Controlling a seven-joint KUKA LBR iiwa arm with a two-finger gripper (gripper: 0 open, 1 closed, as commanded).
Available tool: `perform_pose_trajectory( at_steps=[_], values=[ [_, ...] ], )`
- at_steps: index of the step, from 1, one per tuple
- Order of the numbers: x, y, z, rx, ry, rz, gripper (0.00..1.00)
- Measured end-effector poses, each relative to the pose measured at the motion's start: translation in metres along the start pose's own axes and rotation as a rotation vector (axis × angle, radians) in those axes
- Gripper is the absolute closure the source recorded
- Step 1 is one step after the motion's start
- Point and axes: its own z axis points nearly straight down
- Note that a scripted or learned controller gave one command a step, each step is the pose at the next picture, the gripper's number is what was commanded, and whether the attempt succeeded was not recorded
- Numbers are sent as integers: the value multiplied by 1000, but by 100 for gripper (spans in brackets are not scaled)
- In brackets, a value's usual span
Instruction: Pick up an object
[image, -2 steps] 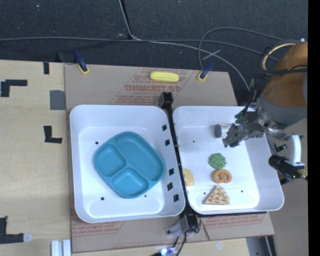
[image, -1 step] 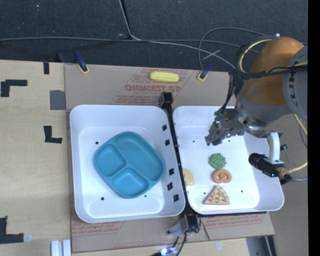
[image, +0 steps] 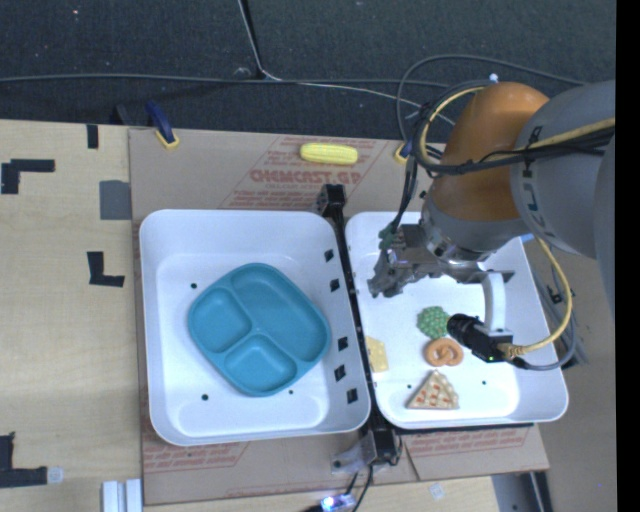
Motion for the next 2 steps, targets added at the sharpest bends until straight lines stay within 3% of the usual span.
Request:
perform_pose_trajectory(
  at_steps=[2],
  values=[
    [96, 1, 1, -1, 0, -1, 100]
  ],
)
